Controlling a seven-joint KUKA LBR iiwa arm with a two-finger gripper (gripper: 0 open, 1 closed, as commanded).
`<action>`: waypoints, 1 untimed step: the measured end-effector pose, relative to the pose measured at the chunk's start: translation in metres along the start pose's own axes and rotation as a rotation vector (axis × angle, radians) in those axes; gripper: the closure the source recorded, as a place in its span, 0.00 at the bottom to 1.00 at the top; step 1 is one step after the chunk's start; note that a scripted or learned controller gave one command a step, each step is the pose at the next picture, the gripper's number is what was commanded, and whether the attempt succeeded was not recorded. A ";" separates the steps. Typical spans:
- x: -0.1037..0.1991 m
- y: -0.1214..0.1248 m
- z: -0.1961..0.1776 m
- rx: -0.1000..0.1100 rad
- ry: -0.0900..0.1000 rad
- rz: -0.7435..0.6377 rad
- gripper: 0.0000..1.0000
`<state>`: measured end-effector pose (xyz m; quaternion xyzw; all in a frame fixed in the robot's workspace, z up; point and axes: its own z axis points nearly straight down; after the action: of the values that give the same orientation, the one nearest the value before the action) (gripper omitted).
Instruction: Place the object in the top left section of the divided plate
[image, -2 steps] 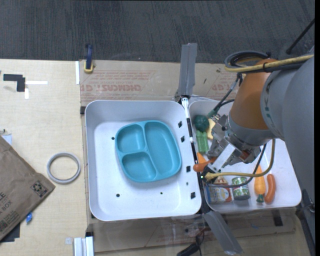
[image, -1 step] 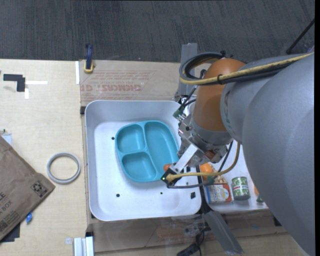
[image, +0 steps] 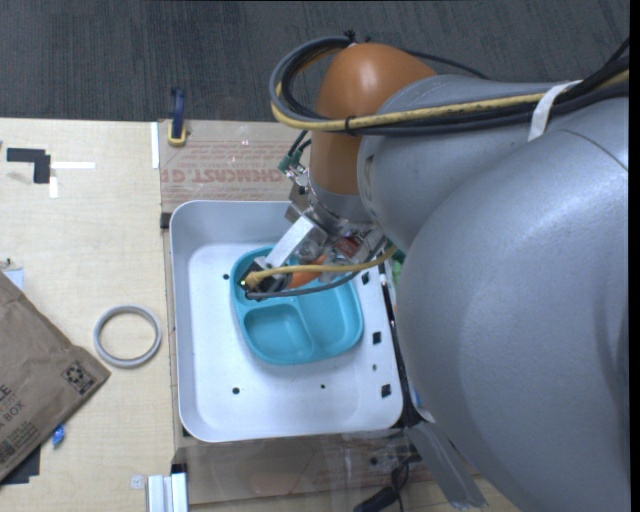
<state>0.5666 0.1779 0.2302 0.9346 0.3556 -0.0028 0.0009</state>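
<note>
Claw (image: 268, 282) low over the blue divided plate (image: 300, 335) in the white bin (image: 200, 400), an orange object (image: 305, 272) at the plate's upper section beside it — grip can't tell; mirrored red print on cardboard (image: 235, 165) unreadable — tape roll (image: 127, 334) on bench (image: 70, 230).

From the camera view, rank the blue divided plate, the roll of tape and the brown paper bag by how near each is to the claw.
1. blue divided plate, directly under the claw, in the white bin.
2. roll of tape, on the bench left of the bin.
3. brown paper bag, at the far left edge.
</note>
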 end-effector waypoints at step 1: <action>-0.015 0.019 -0.068 0.000 0.003 0.328 1.00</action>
<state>0.5678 0.1541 0.2982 0.9801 0.1983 -0.0012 0.0009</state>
